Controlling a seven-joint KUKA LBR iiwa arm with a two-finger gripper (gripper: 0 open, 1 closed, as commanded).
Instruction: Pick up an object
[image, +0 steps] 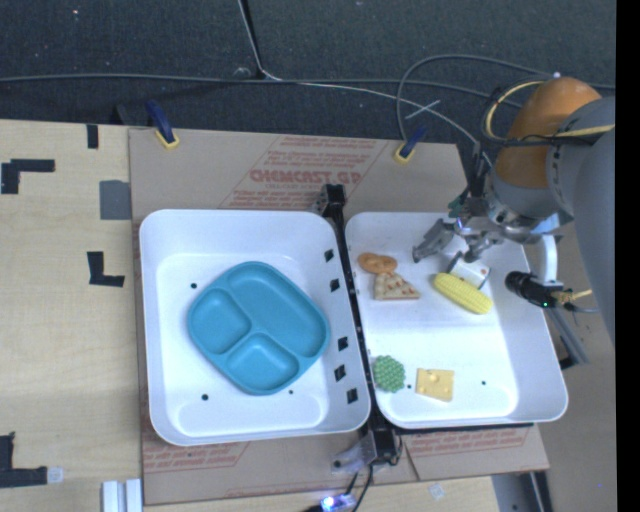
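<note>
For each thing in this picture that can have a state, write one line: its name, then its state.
blue tray: lying flat in the left bin, compartments bare
corn cob: on its side in the right bin, just below the gripper
gripper: jaws spread, nothing between them
cheese slice: lying flat
green broccoli piece: beside the cheese slice, apart from it
sandwich wedge: lying flat
bread roll: just above the sandwich wedge

Read, in red print on the cardboard sheet (300, 170) beneath the two bins, only something like "CHEMCAST GP" above smaller lines too blurred to make out, with more illegible red print along its front edge.
</note>
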